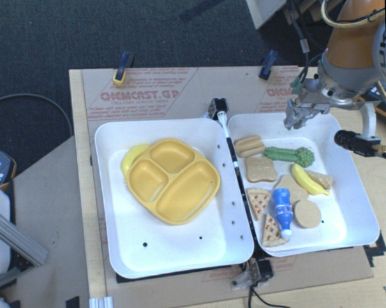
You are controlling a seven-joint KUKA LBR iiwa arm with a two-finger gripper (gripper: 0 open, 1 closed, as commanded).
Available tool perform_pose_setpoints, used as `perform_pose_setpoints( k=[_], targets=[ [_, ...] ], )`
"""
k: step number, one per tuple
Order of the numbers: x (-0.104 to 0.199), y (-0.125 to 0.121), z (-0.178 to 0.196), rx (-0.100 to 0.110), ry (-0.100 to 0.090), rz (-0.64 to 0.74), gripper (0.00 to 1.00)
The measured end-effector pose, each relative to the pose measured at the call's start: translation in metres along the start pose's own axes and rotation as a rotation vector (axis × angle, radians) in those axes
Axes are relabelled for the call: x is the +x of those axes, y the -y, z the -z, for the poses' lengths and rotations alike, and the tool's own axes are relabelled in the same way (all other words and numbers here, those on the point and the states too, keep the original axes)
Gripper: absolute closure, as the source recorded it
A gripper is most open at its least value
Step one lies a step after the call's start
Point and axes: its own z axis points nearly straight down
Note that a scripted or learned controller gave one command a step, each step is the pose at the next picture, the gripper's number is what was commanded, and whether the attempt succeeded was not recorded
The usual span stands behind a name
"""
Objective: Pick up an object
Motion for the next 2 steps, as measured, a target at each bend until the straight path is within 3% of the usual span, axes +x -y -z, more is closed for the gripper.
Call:
perform_pose_setpoints(
  k=[2],
  targets=[
    [0.094, 0.051, 0.009, 0.002, 0.000, 0.000, 1.00]
  ],
)
